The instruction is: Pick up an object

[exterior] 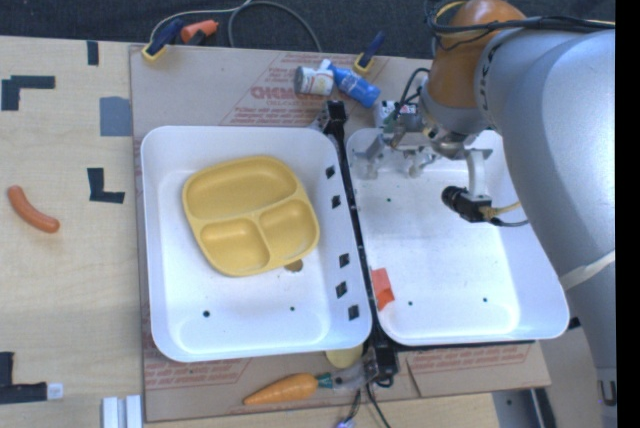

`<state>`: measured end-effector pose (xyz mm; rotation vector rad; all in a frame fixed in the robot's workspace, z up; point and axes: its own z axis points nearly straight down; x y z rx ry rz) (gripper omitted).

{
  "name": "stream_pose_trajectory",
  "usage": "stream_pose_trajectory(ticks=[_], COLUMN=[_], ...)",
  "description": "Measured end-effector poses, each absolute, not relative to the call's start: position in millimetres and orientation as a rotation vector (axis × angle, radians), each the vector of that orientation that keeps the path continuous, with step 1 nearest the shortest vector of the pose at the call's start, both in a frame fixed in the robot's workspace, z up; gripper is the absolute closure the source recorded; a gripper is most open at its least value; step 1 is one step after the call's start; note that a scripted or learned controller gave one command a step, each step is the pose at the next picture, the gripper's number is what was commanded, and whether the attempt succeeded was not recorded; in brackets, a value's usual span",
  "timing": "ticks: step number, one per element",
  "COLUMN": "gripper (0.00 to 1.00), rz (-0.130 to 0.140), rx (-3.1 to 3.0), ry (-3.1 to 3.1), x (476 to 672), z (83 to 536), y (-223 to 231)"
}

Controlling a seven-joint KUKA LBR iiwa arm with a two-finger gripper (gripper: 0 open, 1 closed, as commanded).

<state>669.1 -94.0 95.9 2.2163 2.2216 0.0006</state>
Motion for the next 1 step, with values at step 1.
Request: stream_pose_trajectory(ticks=[1], gripper=[1.0], rz=[0.001], rx=[2.216], ry=[2.223], x=[669.2], z=[105.8], y=[-93.6])
